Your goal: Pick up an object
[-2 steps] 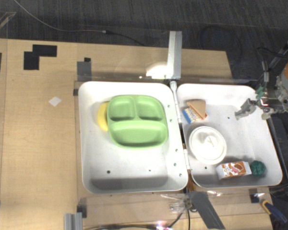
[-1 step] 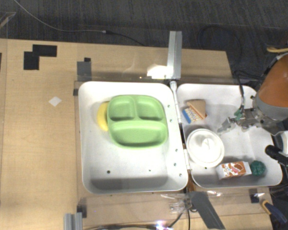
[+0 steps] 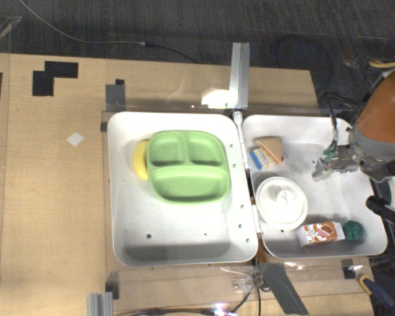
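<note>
In the right bin (image 3: 316, 131), a small brown and blue box (image 3: 267, 152) lies near the back left. In front of it sits a round white bowl (image 3: 282, 201). A red and white carton (image 3: 320, 233) lies along the front wall, and a small green object (image 3: 353, 230) rests at the carton's right end. My gripper (image 3: 327, 165) hangs over the bin's right half, above bare floor, to the right of the box and the bowl. Nothing shows between its tips.
The left bin (image 3: 178, 239) holds a green divided plate (image 3: 187, 165), and a yellow object (image 3: 139, 160) pokes out from under its left edge. The arm's orange band (image 3: 386, 114) hangs over the right bin's right rim. A metal divider (image 3: 245, 176) separates the bins.
</note>
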`<state>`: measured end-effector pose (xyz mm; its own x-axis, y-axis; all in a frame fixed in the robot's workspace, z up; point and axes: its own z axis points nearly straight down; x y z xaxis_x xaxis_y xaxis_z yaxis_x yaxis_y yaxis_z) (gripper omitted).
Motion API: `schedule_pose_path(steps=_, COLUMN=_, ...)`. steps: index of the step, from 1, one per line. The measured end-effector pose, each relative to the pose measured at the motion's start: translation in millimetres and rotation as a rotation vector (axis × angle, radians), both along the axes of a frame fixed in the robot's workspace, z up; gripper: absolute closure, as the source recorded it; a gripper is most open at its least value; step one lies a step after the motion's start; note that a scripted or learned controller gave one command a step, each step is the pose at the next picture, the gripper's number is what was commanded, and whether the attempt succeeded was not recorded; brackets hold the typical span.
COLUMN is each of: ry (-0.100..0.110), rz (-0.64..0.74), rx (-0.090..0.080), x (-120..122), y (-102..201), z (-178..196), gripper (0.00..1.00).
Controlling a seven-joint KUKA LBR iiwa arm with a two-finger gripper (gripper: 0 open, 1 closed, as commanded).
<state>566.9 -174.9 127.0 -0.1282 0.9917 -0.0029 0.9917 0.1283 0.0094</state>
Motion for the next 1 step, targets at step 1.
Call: schedule_pose_path(steps=1, ry=0.0, rz=0.0, rx=0.0, x=-0.1, y=-0.1, z=0.0, gripper=0.0)
